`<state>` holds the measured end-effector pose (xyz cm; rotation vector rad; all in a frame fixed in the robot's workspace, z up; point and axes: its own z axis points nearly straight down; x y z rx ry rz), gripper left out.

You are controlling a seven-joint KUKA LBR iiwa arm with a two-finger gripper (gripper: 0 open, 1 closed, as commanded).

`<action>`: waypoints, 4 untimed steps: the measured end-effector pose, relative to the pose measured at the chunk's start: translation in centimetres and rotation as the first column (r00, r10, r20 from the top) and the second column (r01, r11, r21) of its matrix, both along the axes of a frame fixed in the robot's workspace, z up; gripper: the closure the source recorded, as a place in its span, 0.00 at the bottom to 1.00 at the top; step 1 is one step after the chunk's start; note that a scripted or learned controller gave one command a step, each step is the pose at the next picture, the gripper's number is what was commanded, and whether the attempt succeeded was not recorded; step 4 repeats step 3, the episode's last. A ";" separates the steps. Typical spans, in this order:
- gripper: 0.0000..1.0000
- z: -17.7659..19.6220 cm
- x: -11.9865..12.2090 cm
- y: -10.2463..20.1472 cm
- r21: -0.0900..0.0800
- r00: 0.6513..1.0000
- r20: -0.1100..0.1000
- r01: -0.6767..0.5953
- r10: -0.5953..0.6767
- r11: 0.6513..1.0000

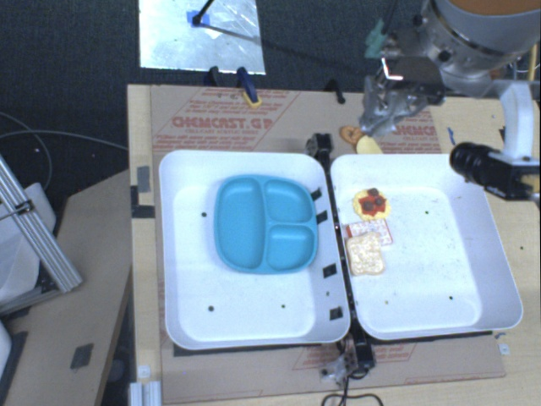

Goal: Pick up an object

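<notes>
Gripper [378, 123] hangs above the bench behind the right bin's [473, 311] far-left corner, over a yellow piece [368, 145]; jaw state cannot be told. In the right bin near its left wall: red-topped toy [371, 202], card [372, 231], pale wafer [366, 255]. Blue divided tray [265, 224] sits in the left bin [190, 311]

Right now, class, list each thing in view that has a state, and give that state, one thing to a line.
Blue divided plate: upright in the left bin, compartments bare.
Pizza-like toy: flat in the right bin.
Cracker-like toy: flat, just below it.
Gripper: raised above the bins' far edge; jaws unclear.
</notes>
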<state>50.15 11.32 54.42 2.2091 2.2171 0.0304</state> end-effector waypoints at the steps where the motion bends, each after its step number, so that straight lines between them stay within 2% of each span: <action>1: 1.00 -10.5 -1.7 8.2 -0.006 1.000 -0.030 -0.008 0.008 1.000; 2: 1.00 -18.1 -1.5 0.1 -0.009 1.000 -0.028 0.011 -0.011 1.000; 3: 0.00 -17.7 -1.5 0.6 -0.005 1.000 -0.020 0.001 -0.001 1.000; 4: 0.00 -17.7 -1.5 0.6 -0.005 1.000 -0.020 0.001 -0.001 1.000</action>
